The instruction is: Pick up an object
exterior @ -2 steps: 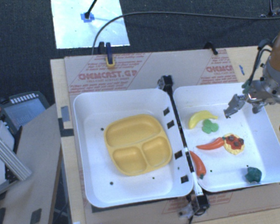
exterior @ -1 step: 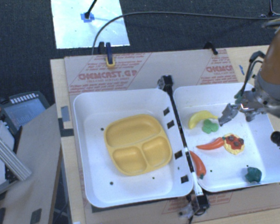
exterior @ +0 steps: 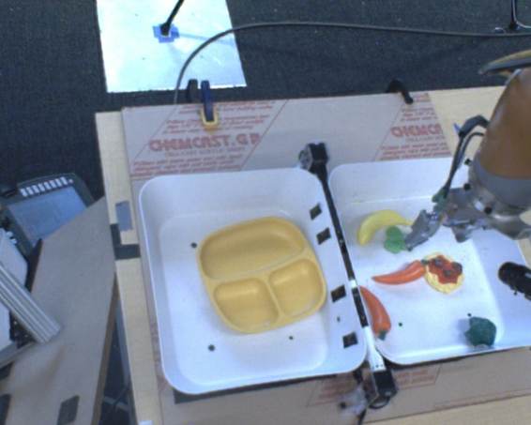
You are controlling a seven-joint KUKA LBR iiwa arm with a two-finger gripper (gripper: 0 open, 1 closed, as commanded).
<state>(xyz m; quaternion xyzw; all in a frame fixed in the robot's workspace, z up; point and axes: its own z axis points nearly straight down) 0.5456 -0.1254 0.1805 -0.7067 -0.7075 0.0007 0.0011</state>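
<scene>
My gripper (exterior: 424, 230) hangs low over the right bin (exterior: 421, 346), reaching in from the right. Its tip is just right of a small green piece (exterior: 396, 238) that lies against a yellow banana (exterior: 378, 225). Whether it touches the green piece cannot be made out. Below it lie a red chili (exterior: 400, 275) and a yellow pizza-like toy with red dots (exterior: 444, 273). A red-orange pepper (exterior: 378, 310) rests by the bin's left wall, and a dark green broccoli (exterior: 480, 330) sits in the near right corner.
The left bin (exterior: 175, 292) holds a yellow divided plate (exterior: 258, 272). A black clip rail (exterior: 338, 256) separates the two bins. A grey table with a pendant (exterior: 44, 216) stands to the left of the bench.
</scene>
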